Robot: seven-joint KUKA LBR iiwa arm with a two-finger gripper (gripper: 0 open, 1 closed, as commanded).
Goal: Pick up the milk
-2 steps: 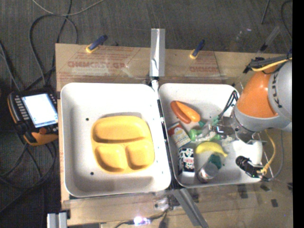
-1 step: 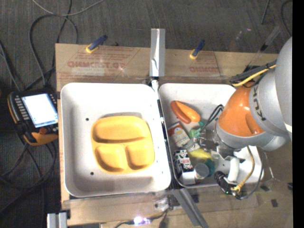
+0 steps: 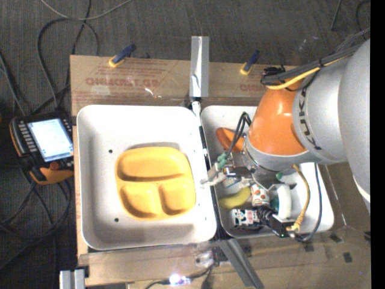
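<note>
White milk carton (image 3: 246,217) with dark markings lies flat.

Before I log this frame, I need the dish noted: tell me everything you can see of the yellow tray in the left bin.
The yellow tray lies flat, open side up, in the middle of the left bin. It looks like smooth moulded plastic with rounded corners, divided into three compartments: one long one along the far side and two smaller ones on the near side. All three hold nothing. It rests on the bin floor, clear of the walls; nothing else touches it.
</note>
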